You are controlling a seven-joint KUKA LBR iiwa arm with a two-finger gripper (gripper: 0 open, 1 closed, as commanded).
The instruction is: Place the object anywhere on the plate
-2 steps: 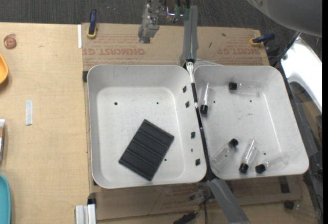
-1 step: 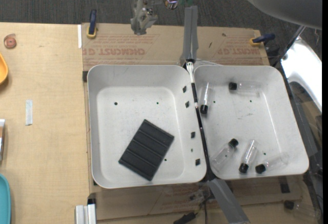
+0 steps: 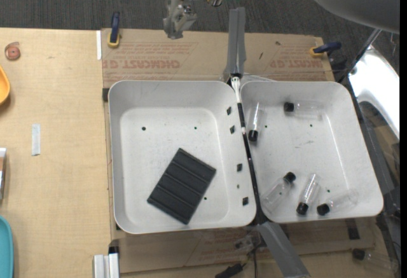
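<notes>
Gripper (image 3: pixel 176 30): mine, raised at the top of the camera view, over the far edge of the cardboard sheet (image 3: pixel 191 54) behind the two bins; whether it is wide or narrow I cannot tell, and nothing shows in its grasp. Left bin (image 3: pixel 117 143): white, shallow, holding one dark ribbed rectangular plate (image 3: pixel 182 185), lying flat and turned at a slant, in the near half of the bin floor. Right bin (image 3: pixel 356 143): white, touching the left bin along a shared edge, holding several clear vials with black caps. Vial, item one (image 3: pixel 253 123): beside the bin's left wall, cap toward the near side. Vial, item two (image 3: pixel 299 107): near the far wall. Vials, remaining cluster (image 3: pixel 308 193): four or so, grouped near the front wall, lying on their sides. Position relative to my gripper: all vials lie well apart from it, down and to the right in the view; the plate lies nearly straight below it in the view, also well apart. Bench (image 3: pixel 51 111): pale wood, left of the bins. Clamps: blue and yellow (image 3: pixel 114 32), at the cardboard's far corners.
</notes>
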